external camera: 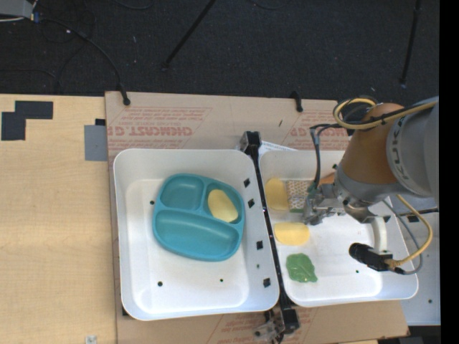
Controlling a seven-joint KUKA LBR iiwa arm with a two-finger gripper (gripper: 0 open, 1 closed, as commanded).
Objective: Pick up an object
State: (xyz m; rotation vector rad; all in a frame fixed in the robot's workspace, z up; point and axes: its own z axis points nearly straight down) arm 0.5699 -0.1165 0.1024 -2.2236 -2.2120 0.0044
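gripper low in right bin, centre-right of frame | finger state: cannot tell | yellow object just below gripper | green object lower | teal tray left bin

Pale yellow lump flat on right bin's floor, green piece just below it.
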